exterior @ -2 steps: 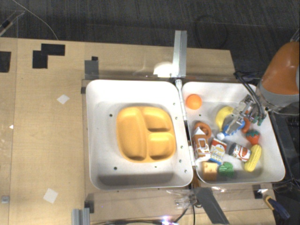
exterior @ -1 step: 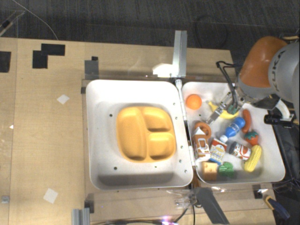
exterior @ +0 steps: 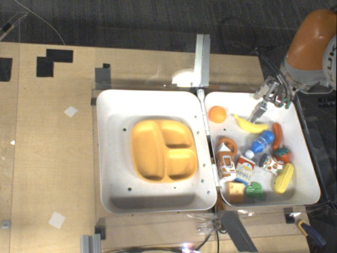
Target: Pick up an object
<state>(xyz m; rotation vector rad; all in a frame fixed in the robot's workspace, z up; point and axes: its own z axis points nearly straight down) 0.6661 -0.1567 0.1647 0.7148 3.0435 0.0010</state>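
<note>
The gripper (exterior: 261,109) hangs over the far part of the right bin (exterior: 310,186), fingers closed and holding nothing, just above the toy banana (exterior: 248,124).

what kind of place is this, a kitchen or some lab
Most likely a robotics lab bench, not a kitchen: a robot arm reaches over two white bins, the right bin holds toy food like a plastic banana, and the left bin holds a yellow divided tray.

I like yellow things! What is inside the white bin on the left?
The left bin holds one yellow tray with three sections, and nothing lies in them. Whatever is under the tray is covered, so I can't tell.
</note>
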